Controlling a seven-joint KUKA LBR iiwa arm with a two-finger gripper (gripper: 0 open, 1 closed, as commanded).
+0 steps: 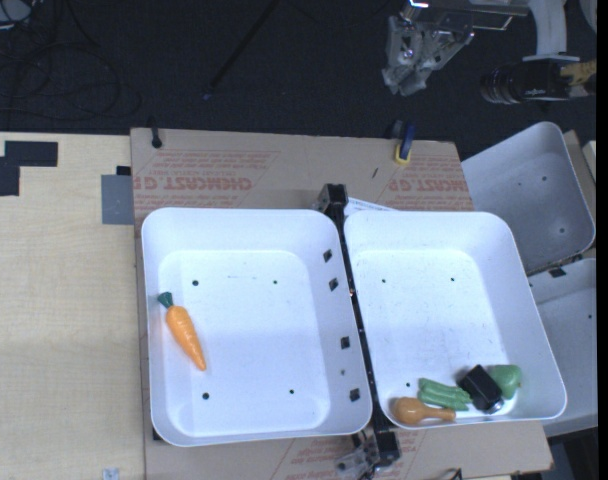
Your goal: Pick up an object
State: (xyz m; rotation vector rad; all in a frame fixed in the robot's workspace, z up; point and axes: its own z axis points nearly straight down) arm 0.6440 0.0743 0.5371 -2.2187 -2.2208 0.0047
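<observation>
An orange toy carrot with a green top lies by the left wall of the left bin. In the near right corner of the right bin a small heap holds an orange pear-shaped piece, a green pod-like piece, a black block and a green rounded piece. My gripper hangs high at the top of the view, beyond the far edge of the bins, well away from every object. Nothing shows between its fingers.
Both bins rest on a brown cardboard sheet on a light wooden bench. A black clip strip joins the bins. A small yellow and blue object stands on the cardboard's far edge. A grey metal panel leans at the right.
</observation>
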